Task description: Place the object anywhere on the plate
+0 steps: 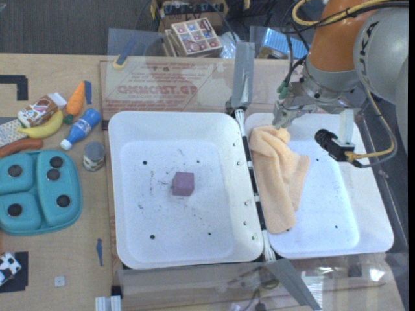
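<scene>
The wooden bench (39,258) carries two white bins, the left bin (123,141) and the right bin (369,232), side by side; left of them lie a teal tray (35,193), a banana (42,128), a carrot (76,98), a blue bottle (81,127) and what may be a small can (94,155).

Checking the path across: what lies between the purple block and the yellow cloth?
In the camera view, bare white floor of the left bin, then the two bins' adjoining rims, separate the purple block from the yellow cloth.

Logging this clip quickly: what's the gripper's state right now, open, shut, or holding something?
Gripper: at the top edge of the yellow cloth in the right bin; open or shut cannot be told, and no grasp is visible.
</scene>
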`<state>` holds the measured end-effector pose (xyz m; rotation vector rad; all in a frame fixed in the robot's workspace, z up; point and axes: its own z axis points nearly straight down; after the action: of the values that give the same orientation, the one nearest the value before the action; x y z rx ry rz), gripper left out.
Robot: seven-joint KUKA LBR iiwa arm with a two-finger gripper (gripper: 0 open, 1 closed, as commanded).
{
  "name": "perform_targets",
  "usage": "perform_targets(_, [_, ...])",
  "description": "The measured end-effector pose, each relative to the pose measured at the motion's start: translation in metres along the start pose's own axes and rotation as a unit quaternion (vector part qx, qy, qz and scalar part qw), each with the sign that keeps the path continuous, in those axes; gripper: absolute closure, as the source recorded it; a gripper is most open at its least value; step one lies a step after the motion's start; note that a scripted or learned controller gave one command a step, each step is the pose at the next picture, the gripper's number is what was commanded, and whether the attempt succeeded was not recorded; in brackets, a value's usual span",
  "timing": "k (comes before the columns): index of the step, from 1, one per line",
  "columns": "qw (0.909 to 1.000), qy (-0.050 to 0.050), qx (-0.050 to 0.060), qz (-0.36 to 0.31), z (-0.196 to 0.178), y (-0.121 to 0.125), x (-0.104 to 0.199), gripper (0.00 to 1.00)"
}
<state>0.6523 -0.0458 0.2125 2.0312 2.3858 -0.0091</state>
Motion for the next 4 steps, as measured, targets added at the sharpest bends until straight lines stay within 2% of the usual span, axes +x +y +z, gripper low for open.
perform_targets(1, [1.0000,0.000,0.000,0.000,0.000,0.000,0.000,0.00])
perform_targets(2, [1.0000,-0.001,-0.001,-0.001,-0.008,0.001,-0.001,1.00])
perform_targets(3, [1.0000,-0.001,0.000,-0.001,-0.007,0.001,-0.001,0.00])
perform_targets(4, [1.0000,-0.002,-0.001,-0.001,-0.015,0.003,-0.002,1.00])
